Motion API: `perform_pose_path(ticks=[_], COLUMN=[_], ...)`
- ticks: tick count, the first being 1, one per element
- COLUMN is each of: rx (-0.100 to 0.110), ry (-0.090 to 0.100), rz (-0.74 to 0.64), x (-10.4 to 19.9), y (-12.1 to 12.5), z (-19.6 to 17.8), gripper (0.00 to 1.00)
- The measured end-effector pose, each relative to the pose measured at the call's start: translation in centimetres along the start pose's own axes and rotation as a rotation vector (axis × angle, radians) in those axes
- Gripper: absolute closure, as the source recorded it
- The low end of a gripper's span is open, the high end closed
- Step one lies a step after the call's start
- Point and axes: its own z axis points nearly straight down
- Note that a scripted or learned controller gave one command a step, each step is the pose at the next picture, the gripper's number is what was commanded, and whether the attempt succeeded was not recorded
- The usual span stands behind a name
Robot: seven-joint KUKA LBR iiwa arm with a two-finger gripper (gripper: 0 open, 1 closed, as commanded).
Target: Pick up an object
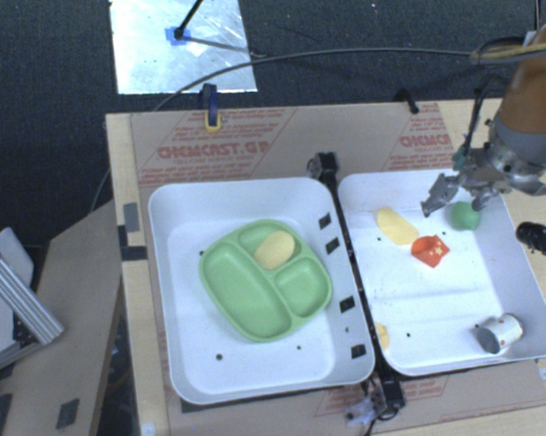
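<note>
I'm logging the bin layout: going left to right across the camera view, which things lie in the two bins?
Green divided plate → yellow item on the plate → yellow piece → red object → green ball → silver cylinder.

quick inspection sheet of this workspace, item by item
surface: two white bins, left bin and right bin, on a printed board
job's things: green ball, yellow piece, red piece, grey-white cylinder in right bin
clutter: green divided plate with yellow lump in left bin
grippers: gripper over right bin, beside green ball, nothing seen held
cables: thin cable across the dark floor behind
surroundings: shiny sheet, metal rail at left
</note>
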Motion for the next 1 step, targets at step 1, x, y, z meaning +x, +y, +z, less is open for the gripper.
perform_pose_path(ticks=[1], rx=[-0.012], ry=[-0.002], rz=[-0.003], x=[0.04], y=[0.27], z=[-0.69], gripper=[0.00])
